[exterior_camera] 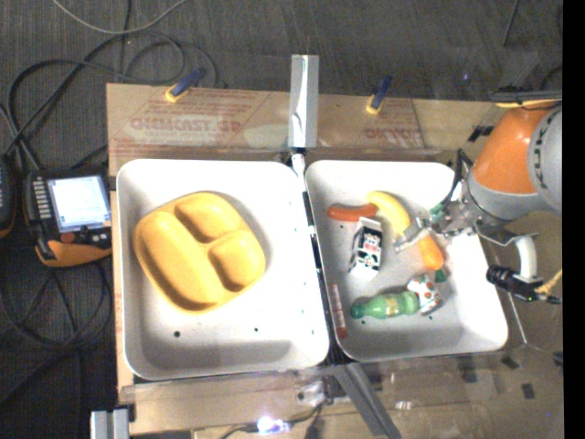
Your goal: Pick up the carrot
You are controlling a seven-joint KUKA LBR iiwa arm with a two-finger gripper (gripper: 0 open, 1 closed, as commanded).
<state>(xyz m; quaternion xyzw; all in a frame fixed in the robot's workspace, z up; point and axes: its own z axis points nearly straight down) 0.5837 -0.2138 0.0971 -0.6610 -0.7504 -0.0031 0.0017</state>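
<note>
My gripper [422, 230] hangs low in the right bin [475, 323], a cluster of pale metal parts below my grey wrist and glossy orange band; whether it is released or clenched I cannot tell.

The carrot [432, 253] lies just below it, a short, stubby orange piece with a smooth plastic look, at the right side of that bin, so close to the gripper that I cannot tell whether they touch.

Both bins are shallow, white, smooth-walled trays with rounded corners. The right bin also holds a curved yellow banana [391, 208], a slim red-orange sausage-like piece [351, 213] just left of it, a small boxy white carton with black patches [367, 248] below those, a green bottle [387, 305] lying on its side near the front, and a small white, red-marked object [428, 293] at the bottle's right end.

The left bin [146, 337] holds a rounded yellow plate [200, 249], matte plastic, moulded into three compartments.
</note>
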